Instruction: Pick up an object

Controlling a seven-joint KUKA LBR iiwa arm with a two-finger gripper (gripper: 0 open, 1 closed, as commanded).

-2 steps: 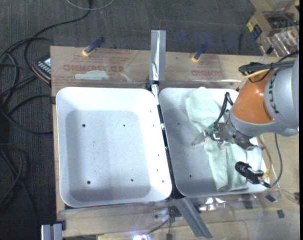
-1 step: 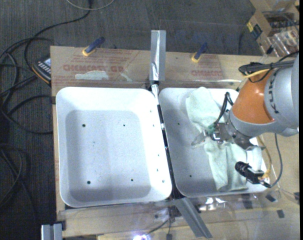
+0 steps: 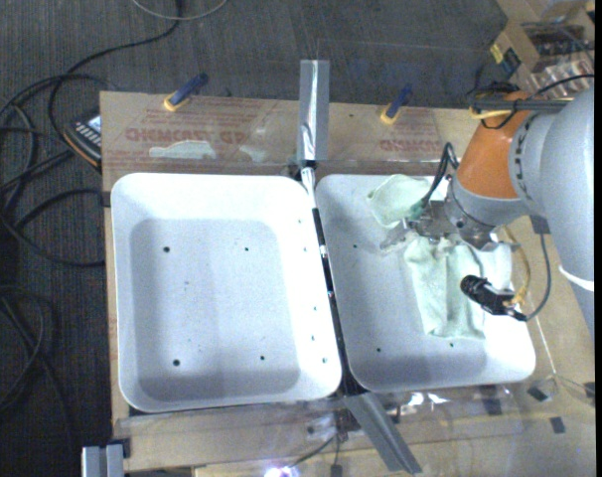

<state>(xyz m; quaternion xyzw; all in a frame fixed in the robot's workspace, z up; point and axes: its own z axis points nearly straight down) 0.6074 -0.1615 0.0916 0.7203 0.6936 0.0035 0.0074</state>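
Observation:
A pale green-white cloth (image 3: 442, 286) lies crumpled in the right bin (image 3: 380, 346), spread from its far middle toward its right side. My gripper (image 3: 427, 229) hangs low over the cloth's upper part, under the orange band of the arm that comes in from the right. The wrist hides the fingertips, and I cannot make out whether any cloth sits between them.
The left bin (image 3: 152, 366) stands beside the right one, parted by a metal rail (image 3: 314, 107). Two clamps (image 3: 185, 91) hold the brown board at the back. Cables lie on the dark floor to the left.

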